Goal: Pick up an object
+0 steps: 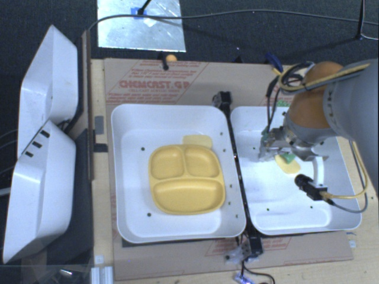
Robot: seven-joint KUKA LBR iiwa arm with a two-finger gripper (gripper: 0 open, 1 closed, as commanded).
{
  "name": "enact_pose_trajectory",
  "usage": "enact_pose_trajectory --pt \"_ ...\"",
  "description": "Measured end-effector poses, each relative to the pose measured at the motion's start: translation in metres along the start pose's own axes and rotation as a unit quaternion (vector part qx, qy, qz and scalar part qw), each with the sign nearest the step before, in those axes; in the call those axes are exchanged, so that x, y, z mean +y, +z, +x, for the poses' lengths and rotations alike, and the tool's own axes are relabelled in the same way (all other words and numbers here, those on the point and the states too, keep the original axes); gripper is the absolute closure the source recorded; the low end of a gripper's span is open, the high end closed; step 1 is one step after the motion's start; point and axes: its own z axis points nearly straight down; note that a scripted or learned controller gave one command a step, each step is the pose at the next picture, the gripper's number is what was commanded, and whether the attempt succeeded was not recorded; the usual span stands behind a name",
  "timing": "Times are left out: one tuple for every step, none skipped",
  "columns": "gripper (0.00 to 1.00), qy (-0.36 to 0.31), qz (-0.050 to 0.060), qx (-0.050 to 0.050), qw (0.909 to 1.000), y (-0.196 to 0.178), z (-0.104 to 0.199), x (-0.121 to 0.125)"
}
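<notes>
My gripper point(273, 149) is low in the upper middle of the right bin point(284, 215), under the grey arm with the orange band point(308, 108). Just to its right, a pale yellow object point(290, 167) lies on the bin floor, and a small green piece point(288, 157) shows at its upper edge. Both sit close against the gripper, and the wrist hides part of them. I cannot make out whether the gripper touches them. In the left bin point(133, 158) rests a yellow divided plate point(186, 179) with a pale yellow block point(197, 141) at its far edge.
A black connector with a yellow cable point(311, 188) hangs from the arm over the right bin. A black divider clamp point(224, 99) sits between the bins at the back. White housings point(44, 141) stand left of the bench. A metal sheet point(141, 16) lies behind.
</notes>
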Motion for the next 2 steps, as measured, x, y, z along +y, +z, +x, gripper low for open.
enact_pose_trajectory --pt "1.0 0.0 -0.002 0.0 1.0 -0.063 -0.001 0.004" --pt "1.0 0.0 -0.001 0.0 1.0 -0.111 -0.001 0.005"
